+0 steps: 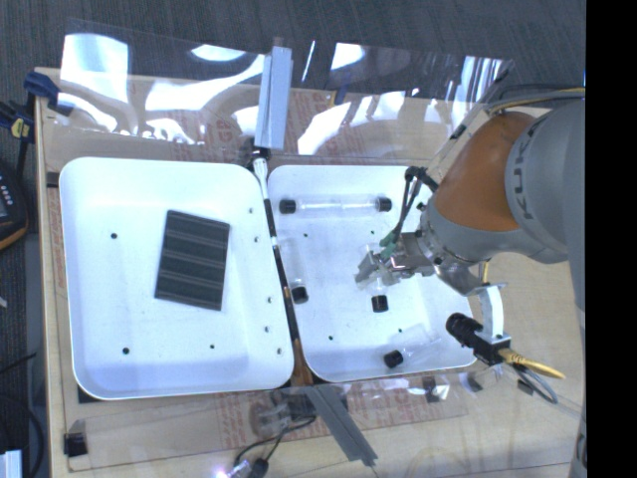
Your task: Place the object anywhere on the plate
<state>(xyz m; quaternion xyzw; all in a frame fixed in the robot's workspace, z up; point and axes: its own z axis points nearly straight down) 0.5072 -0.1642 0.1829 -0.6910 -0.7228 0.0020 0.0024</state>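
Two white bins [100, 182] — one dark plate [192, 260], perhaps four clear tubes; gripper [383, 267] grasp unclear.

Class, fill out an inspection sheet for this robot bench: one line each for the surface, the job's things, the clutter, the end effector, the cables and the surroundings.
Surface: two shallow white bins side by side, left bin and right bin, on a wooden bench.
Job's things: dark ribbed rectangular plate lying flat in the left bin; clear tube with black end caps in the right bin.
Clutter: small black pieces scattered in the right bin.
End effector: above the right bin; too small to tell if anything is held.
Cables: thin cable along the wrist.
Surroundings: dark carpet; clear screen behind the bins.
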